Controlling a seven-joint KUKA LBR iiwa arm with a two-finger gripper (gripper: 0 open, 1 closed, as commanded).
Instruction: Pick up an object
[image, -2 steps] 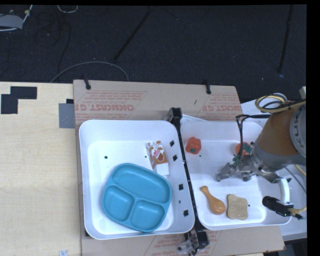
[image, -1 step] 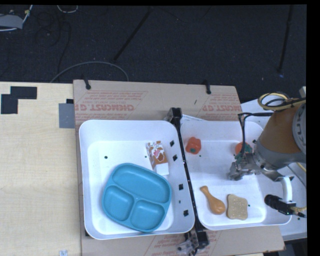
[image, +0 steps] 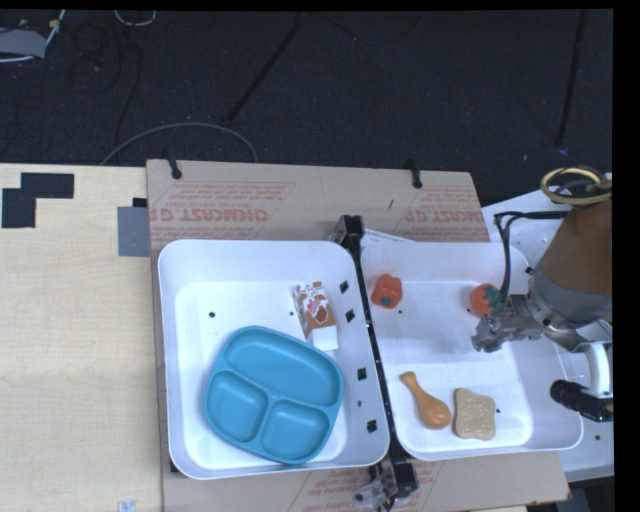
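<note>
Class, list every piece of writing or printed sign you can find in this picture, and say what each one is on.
Red print on the cardboard sheet behind the bins: upside down, too blurred to read for certain.
Red print on the cardboard at the front edge: too blurred to read.
Small printed packet in the left bin: too small to read.

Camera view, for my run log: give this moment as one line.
gripper: right bin, by orange toy, holding nothing visible | also there: drumstick, biscuit | left bin: blue tray
</note>
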